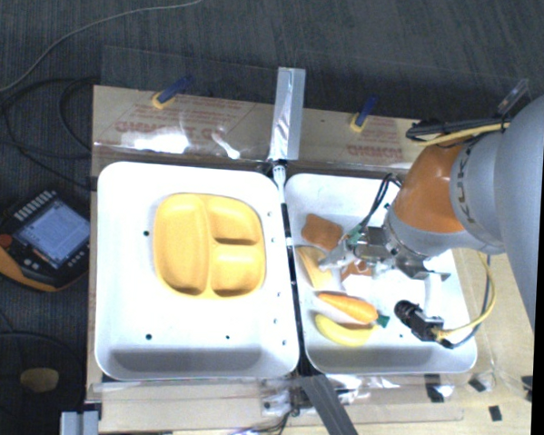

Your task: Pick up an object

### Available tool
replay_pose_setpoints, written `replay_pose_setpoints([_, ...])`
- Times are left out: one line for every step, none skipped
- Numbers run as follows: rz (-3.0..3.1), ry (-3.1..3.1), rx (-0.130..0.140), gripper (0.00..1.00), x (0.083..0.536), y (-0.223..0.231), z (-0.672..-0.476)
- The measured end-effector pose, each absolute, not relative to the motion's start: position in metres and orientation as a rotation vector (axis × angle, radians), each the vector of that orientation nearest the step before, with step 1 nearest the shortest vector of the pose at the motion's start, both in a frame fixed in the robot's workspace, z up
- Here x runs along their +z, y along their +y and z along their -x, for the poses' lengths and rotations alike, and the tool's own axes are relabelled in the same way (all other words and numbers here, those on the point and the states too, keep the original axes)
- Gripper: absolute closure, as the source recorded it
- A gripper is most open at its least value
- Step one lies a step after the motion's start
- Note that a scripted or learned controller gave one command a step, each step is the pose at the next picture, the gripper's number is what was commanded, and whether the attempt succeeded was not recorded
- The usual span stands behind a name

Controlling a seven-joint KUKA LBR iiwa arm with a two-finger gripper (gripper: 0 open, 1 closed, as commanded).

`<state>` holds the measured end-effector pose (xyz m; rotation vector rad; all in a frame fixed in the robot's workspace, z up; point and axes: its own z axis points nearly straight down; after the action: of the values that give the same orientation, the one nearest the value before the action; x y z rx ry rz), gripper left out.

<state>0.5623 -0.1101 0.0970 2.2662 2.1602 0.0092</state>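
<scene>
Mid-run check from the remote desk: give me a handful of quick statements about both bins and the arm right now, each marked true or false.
1. The yellow divided plastic tray lies in the left white bin. True.
2. The yellow banana-shaped toy lies in the left bin. False: it lies in the right white bin, near its front wall.
3. The grey arm with the orange band reaches over the right bin. True.
4. The brown toast-like slice sits on the yellow tray. False: it lies in the right bin, toward its back left.
5. The handheld control pendant with a screen lies on the floor left of the bench. True.
</scene>
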Motion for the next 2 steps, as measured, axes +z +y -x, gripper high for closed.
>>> replay_pose_setpoints([-2.269,2.165,0.009,1.0,0.105,-0.109,-0.562])
replay_pose_setpoints([-2.068,2.367,-0.002,1.0,0.128,-0.13,-0.615])
